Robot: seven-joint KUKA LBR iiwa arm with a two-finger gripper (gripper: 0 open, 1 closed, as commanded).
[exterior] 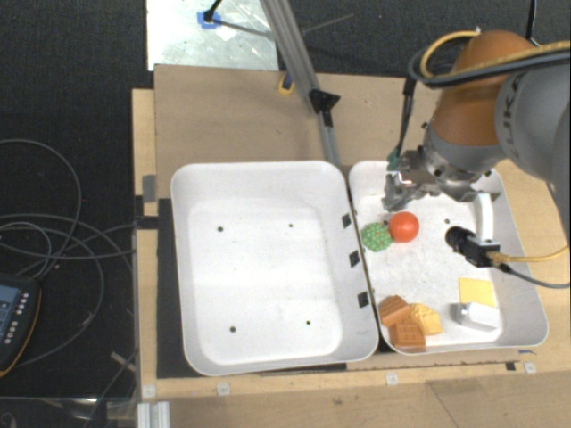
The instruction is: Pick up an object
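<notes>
Two white bins [259, 181] sit on the table. The pincer [395, 194] hangs just above the red ball [404, 226] in the right bin. Nothing is picked up yet; its grip cannot be told.

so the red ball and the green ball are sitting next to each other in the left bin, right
Not quite: the camera view shows the red ball and the green ball next to each other in the right bin, not the left bin.
</notes>
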